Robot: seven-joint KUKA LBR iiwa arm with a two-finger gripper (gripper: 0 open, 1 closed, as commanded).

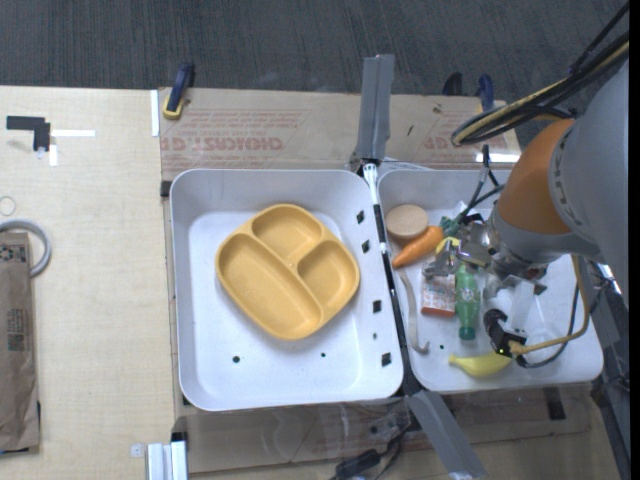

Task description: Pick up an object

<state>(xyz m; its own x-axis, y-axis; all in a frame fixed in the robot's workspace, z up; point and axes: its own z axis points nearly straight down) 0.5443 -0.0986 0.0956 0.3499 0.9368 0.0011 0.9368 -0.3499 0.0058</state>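
far left, on the pale bench (90, 298): a small black bracket (28, 128) near the top, a grey ring (35, 248) lower down, a brown paper bag (15, 348) lying at the edge. further along, at the back, a blue-and-yellow clamp (179, 90) gripping a sheet of brown cardboard (260, 128) printed in red.

next, the left white bin (190, 298), holding a yellow divided plate (288, 270) with three compartments, set slightly askew near the bin's middle. between the two bins, a grey upright post (375, 108) at the back and a row of small black clips along the shared wall.

then the right white bin (560, 363), crowded with small things: a round tan wooden disc (406, 221) at the back left corner; just in front of it an orange carrot (417, 247) lying at a slant, leafy end toward the arm; a red-and-white packet (438, 294) below the carrot; a green bottle (467, 302) lying just beside the packet, cap toward the bin's front; a yellow banana (480, 365) near the front wall, apart from the bottle.

right of that, gripper (470, 253) low in the bin, just above the bottle and packet, close to the carrot's green end; impossible to tell how it stands, nor whether anything is held. above it the orange band (535, 183) and the grey arm (605, 158), with black and yellow cables trailing over the bin's right side.
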